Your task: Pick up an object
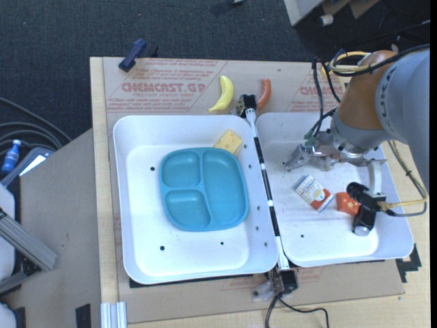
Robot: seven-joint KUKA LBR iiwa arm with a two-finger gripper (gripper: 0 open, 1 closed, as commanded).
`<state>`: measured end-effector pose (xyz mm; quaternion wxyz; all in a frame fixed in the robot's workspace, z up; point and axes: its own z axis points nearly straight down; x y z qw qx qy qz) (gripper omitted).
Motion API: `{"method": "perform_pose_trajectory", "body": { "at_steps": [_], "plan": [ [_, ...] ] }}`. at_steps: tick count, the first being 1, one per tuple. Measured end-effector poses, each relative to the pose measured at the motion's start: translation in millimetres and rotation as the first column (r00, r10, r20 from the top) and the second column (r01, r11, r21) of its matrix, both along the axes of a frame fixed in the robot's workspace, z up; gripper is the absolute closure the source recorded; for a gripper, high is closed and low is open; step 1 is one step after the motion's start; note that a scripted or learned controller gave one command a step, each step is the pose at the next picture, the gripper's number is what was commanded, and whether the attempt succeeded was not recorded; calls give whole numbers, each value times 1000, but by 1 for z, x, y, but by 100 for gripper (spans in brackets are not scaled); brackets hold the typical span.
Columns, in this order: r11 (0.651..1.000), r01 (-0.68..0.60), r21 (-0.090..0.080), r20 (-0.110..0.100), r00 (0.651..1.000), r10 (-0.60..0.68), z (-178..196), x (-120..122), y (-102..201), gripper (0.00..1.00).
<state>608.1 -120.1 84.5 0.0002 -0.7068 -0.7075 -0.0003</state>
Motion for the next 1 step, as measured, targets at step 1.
{"method": "perform_pose_trajectory", "body": {
  "at_steps": [1],
  "plan": [
    [1000,3,0,-3,1000,-3,0,-100,-44,0]
  ]
}}
